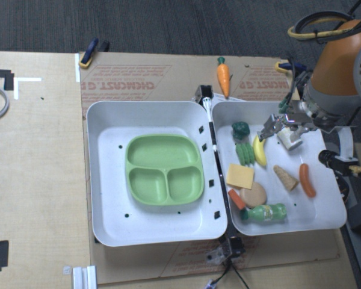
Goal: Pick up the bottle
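A grey KUKA arm (340, 71) with an orange band reached in from the right, its gripper (281, 131) poised over the upper part of the right-hand bin (334, 212). The fingers were spread apart with nothing between them.

The green bottle (266, 212), the object of the task, lay on its side near the front edge of that bin, well apart from the gripper. It lay just below a round tan bun (253, 194) and next to a small orange carrot piece (236, 198).

Also in the right bin were a yellow cheese slice (240, 176), a banana (260, 151), a green bean pod (246, 153), a dark green vegetable (240, 129), a tan cone (286, 177) and a red-orange sausage (307, 180).

The left-hand bin (102, 179) held a pale green divided plate (165, 168) with three compartments.

Behind the bins, a toy carrot (222, 76) rested on the cardboard sheet (132, 80), close to the black clip (204, 94) joining the two bins. A blue and yellow clamp (89, 53) gripped the cardboard's far left corner.
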{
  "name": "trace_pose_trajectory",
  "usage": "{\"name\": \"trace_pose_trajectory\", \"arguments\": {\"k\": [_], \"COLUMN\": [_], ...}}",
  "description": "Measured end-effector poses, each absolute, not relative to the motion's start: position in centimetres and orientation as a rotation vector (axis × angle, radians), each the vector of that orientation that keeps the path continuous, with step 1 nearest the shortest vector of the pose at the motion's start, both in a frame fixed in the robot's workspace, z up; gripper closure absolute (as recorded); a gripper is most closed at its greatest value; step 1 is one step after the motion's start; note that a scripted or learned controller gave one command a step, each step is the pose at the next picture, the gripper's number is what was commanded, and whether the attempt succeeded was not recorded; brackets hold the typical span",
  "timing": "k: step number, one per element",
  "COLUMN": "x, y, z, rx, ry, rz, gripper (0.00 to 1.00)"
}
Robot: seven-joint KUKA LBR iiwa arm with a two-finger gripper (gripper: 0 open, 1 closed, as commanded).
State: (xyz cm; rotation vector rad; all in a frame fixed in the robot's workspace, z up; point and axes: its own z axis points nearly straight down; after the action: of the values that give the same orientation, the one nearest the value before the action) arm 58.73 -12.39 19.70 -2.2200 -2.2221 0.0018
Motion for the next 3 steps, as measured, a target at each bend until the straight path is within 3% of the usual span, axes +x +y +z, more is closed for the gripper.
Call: {"name": "trace_pose_trajectory", "arguments": {"k": [1,3], "x": [58.8,48.2], "y": [-12.4,-17.1], "z": [20.6,38.1], "rx": [-2.220,-1.834], "ry": [-2.223,-2.553], "rz": [0.002,0.001], "gripper": [1.00,1.00]}}
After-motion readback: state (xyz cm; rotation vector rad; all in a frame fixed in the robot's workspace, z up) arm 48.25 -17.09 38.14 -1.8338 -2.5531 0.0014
